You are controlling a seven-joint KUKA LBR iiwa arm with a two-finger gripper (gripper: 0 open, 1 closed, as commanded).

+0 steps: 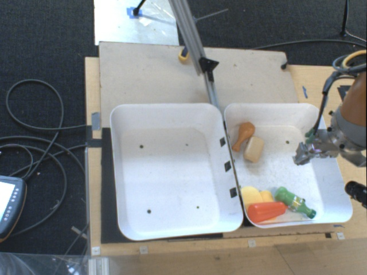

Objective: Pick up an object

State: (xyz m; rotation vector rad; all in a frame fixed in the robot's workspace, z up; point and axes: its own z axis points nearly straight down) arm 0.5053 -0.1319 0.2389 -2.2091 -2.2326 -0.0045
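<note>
The gripper [302, 155] hovers at 3 o'clock in the right bin [344, 202]; whether its fingers are open I cannot tell. I would descend straight on the beige block [254, 149], which lies apart. The wooden surface [241, 73] stands on dark carpet [46, 33] with loose cables [31, 125].

The floor [46, 33] is covered in dark, coarse carpet. A wooden bench [298, 256] stands on it, its top overlaid by a pale grey board [143, 73]. A black mat [108, 188] lies under the bins' left edge. A slanted metal pole [189, 30] crosses the board from the top of the view. Black cables [34, 125] loop across the carpet at left, near a handheld screen unit [8, 205]. A light panel [132, 13] lies beyond the bench. Lighting is even and diffuse.
</note>
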